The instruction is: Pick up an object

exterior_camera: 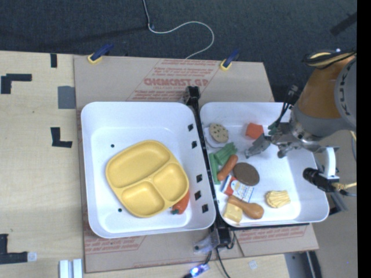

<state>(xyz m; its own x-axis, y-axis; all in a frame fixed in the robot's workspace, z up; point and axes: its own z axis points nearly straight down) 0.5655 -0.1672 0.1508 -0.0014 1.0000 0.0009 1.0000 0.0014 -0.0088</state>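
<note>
Nearest the camera, at the right bin's (313,213) front edge, lie a cheese wedge (233,213), a sausage (248,207) and a crinkle chip (277,199). Gripper (255,149) hangs low over that bin with fingers slightly parted and nothing between them, just right of the brown disc (246,173) and below the red block (254,131) (either could be the target). Judging by this, it is mid-approach; next it must centre over one piece, descend and close.

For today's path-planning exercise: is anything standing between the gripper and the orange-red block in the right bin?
Nothing visible does. The gripper hangs just below the orange-red block, with bare white floor of the right bin between them.
</note>
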